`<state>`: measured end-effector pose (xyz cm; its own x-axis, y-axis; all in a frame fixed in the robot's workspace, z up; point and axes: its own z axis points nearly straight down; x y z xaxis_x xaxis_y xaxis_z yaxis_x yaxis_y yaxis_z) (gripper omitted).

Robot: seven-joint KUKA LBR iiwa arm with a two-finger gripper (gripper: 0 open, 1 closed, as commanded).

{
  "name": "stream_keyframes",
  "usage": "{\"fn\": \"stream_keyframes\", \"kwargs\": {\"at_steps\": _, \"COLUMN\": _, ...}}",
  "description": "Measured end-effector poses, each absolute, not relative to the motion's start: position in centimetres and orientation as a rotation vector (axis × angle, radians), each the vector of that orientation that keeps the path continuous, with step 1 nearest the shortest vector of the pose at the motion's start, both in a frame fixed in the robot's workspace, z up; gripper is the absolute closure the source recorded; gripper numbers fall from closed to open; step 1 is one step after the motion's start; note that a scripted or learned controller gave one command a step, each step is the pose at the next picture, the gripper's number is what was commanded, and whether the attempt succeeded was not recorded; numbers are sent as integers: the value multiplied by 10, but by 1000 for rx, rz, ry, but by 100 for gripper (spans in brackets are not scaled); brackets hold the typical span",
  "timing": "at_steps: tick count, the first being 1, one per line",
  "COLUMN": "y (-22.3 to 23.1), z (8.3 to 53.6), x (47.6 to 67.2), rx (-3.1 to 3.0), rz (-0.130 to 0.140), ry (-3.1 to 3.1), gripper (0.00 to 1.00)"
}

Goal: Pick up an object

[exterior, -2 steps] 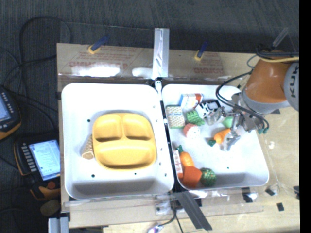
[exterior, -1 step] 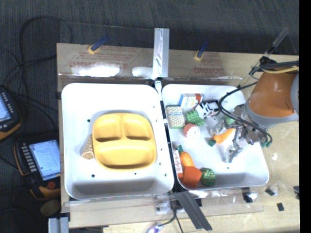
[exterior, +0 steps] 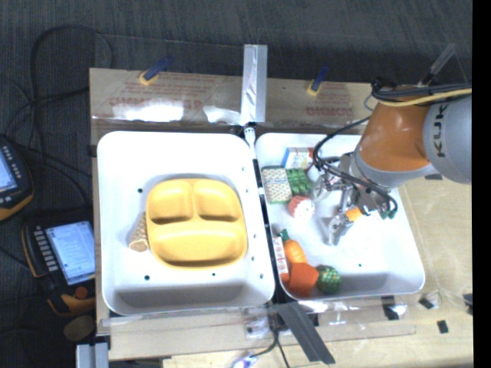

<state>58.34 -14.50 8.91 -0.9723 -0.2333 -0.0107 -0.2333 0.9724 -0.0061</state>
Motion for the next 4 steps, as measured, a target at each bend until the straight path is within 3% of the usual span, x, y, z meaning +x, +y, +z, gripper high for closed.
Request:
{"fn": "stream_keyframes", "kwargs": {"at_steps": 1, "y": -197, "z": 88, "x": 625, "rx": -598, "rz": -1, "ry": 3078, "gripper": 0}}
{"fn": "stream_keyframes", "kwargs": {"at_steps": 3, "y": -197, "z": 89, "x": 598, "rx": -389, "rz": -3, "ry": 3102, "gripper": 0}}
{"fn": "stream_keyframes", "kwargs": {"at_steps": 4, "y": -203, "z": 89, "x": 563, "rx": -330, "rz": -2, "ry": 3109, "gripper": 0}}
